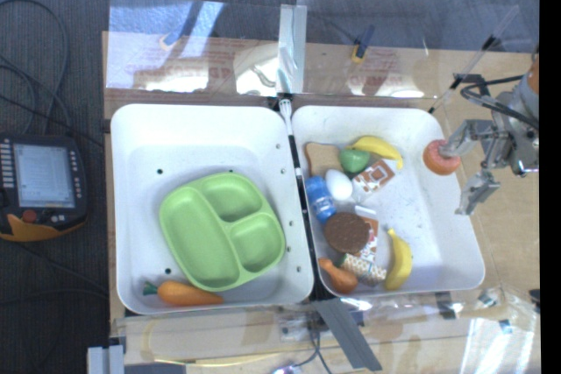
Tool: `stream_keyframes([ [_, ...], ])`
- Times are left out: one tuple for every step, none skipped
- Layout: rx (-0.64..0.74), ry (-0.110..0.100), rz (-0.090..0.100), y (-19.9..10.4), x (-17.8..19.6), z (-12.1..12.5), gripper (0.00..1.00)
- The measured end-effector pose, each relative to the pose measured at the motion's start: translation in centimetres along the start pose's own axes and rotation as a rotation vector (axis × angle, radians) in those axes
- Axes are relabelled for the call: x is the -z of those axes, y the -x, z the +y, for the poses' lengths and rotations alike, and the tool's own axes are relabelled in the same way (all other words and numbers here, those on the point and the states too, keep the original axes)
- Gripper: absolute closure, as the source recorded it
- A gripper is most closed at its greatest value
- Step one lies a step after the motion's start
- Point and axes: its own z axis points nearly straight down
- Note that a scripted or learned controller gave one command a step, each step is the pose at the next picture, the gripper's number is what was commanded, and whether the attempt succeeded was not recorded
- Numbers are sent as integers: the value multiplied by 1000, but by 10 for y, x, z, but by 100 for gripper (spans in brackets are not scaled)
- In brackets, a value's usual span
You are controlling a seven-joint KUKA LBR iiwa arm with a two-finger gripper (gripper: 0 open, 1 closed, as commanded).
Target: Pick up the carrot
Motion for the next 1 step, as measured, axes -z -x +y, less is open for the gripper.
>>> stream_keyframes([
  [29,5,12,10,-153,-12,0],
])
